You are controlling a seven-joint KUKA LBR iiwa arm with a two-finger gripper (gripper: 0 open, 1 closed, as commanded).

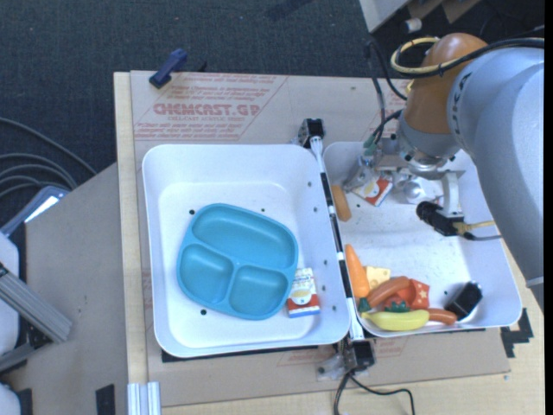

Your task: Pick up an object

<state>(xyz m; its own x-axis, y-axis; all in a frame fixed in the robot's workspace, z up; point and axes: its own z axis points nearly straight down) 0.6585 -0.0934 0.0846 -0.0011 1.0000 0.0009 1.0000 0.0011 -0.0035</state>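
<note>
- Near edge of desk: cable clip/connector at the seam between the 2 bins.
- Right bin, near corner: pile of toy food – banana at the near rim, red pepper + sausage-like piece behind it, carrot upright along the left wall, yellow cheese wedge just beside it. Small black block near the right wall.
- Left bin: blue 3-compartment plate mid-bin; small carton touching its near-right edge.
- Right bin, far half: end effector down over a small red/white item; brown bread-like piece by the left wall. Cannot tell if the end effector is apart or together, or if it grips anything.
- Far side of desk: cardboard w/ red print, blue clip at far-left corner.
</note>
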